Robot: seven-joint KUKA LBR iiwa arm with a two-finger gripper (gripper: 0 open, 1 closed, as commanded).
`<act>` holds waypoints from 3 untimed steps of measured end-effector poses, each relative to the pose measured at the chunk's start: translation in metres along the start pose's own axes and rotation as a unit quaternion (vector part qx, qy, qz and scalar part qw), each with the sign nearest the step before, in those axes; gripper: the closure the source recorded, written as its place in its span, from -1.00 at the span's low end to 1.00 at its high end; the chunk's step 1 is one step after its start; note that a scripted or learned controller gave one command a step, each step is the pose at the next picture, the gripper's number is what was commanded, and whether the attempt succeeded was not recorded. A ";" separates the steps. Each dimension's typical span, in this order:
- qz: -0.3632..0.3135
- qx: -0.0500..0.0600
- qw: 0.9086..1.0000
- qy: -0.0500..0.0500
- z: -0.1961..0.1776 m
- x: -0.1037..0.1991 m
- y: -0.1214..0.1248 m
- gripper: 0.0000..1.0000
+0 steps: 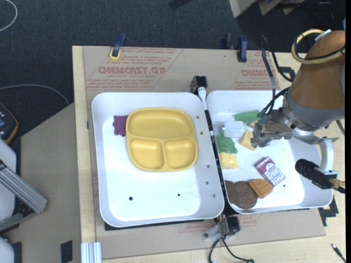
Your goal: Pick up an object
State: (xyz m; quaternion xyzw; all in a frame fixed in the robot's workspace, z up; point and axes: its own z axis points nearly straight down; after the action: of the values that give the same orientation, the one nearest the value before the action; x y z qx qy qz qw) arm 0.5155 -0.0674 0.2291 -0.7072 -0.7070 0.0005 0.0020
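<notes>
My gripper [259, 137] hangs low over the upper middle of the right bin [307, 197], just right of a pale yellow piece [247, 142] and a white block [232, 129]. A green leafy piece [246, 115] lies just above it. Further down the right bin lie a green piece [225, 144], a yellow piece [228, 161], a maroon packet [270, 171], a brown round cookie [242, 194] and a tan cracker [261, 188]. Whether anything sits between the fingers is hidden by the wrist.
The left bin [148, 201] holds a yellow divided tray [162, 137] with a purple item [119, 125] at its left edge. The grey arm with its orange band [321, 70] reaches in from the right. A black clamp [198, 84] sits between the bins.
</notes>
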 end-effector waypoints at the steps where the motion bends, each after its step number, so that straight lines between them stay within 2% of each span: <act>1: 0.001 0.000 1.000 0.000 -0.001 -0.012 -0.013 1.00; 3: 0.000 0.000 1.000 -0.001 0.007 -0.014 -0.012 1.00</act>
State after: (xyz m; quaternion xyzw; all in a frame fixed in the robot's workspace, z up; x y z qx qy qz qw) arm 0.5037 -0.0818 0.2225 -0.7074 -0.7068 0.0006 0.0013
